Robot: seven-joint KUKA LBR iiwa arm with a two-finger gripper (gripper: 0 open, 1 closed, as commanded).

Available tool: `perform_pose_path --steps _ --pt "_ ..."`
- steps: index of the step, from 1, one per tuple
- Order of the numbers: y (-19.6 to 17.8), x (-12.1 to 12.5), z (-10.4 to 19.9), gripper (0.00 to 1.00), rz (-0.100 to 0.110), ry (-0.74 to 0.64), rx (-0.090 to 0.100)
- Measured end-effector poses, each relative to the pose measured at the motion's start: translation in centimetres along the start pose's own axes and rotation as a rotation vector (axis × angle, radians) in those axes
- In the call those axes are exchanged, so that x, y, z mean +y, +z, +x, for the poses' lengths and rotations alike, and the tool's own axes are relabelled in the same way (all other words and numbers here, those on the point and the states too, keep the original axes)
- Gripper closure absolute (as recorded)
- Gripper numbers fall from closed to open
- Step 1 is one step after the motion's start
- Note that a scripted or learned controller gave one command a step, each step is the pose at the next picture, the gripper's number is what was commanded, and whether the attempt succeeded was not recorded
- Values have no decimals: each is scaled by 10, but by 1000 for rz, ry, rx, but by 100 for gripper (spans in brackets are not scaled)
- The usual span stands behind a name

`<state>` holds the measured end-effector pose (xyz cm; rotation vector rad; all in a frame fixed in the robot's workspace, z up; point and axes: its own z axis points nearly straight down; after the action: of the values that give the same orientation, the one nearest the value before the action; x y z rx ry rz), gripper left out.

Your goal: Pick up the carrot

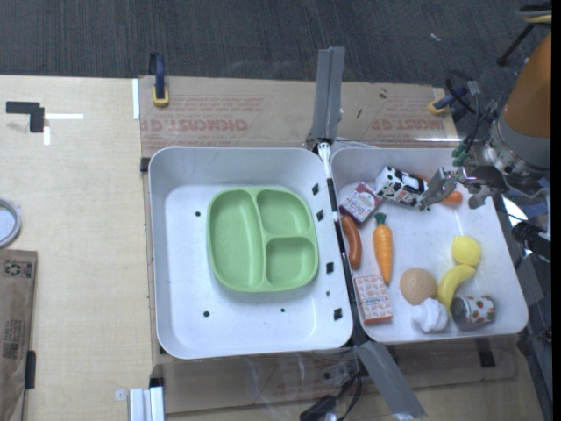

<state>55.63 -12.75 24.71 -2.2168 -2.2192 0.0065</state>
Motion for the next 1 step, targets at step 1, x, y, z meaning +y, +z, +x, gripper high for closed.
perform_pose_path --steps 1 --pt "-17 -14 -7 0 -5 97 -1"
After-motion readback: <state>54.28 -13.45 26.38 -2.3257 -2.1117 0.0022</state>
